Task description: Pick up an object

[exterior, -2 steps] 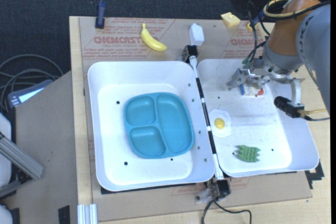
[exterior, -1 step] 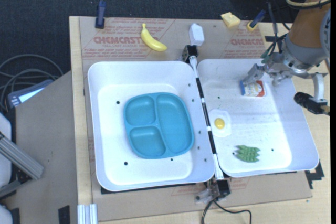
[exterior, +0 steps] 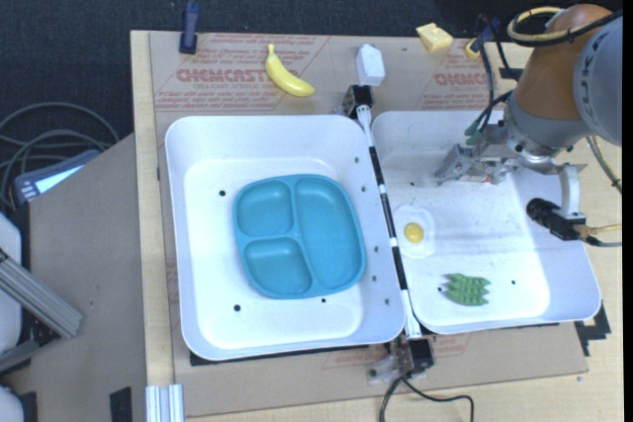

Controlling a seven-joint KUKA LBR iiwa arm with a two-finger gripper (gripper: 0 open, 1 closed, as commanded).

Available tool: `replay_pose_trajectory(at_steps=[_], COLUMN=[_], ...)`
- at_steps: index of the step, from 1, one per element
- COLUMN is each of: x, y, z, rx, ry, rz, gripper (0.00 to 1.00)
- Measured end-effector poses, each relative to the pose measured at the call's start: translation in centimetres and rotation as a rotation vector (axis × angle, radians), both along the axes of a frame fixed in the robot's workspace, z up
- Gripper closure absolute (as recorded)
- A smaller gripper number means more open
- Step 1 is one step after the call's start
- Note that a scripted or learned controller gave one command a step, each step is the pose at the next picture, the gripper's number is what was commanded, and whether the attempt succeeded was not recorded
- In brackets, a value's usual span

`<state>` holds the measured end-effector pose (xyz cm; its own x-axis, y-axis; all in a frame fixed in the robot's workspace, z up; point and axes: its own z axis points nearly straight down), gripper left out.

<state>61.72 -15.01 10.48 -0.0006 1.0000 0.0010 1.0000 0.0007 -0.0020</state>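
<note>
A fried egg toy (exterior: 413, 234) lies at the left side of the right bin (exterior: 554, 301). A green pea pod toy (exterior: 467, 289) rests near that bin's front edge. My gripper (exterior: 477, 164) hangs low over the back half of the right bin, well behind both toys, with nothing visible between its fingers. The grey arm with its orange band (exterior: 554, 64) reaches in from the upper right.
The left bin (exterior: 198, 212) holds a blue divided plate (exterior: 297, 234). On the bench behind the bins lie a yellow banana (exterior: 287, 75), a white block (exterior: 370, 64), a yellow cheese piece (exterior: 434, 38) and a dark blue item (exterior: 189, 25). Cables trail at right.
</note>
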Motion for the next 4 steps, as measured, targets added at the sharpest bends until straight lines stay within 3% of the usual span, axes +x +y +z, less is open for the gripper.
replay_pose_trajectory(at_steps=[1, 2, 3, 4], x=[1.6, -0.9, 5.0, 5.2], y=[-0.8, -0.5, -1.9, -1.9], z=[2.6, 5.1, -1.5, -0.3], rx=[-0.002, -0.001, -0.004, -0.007], ry=[-0.004, -0.001, -0.012, -0.019], rz=[0.000, -0.001, 0.001, 0.003], gripper=[0.00, 0.00, 0.00, 1.00])
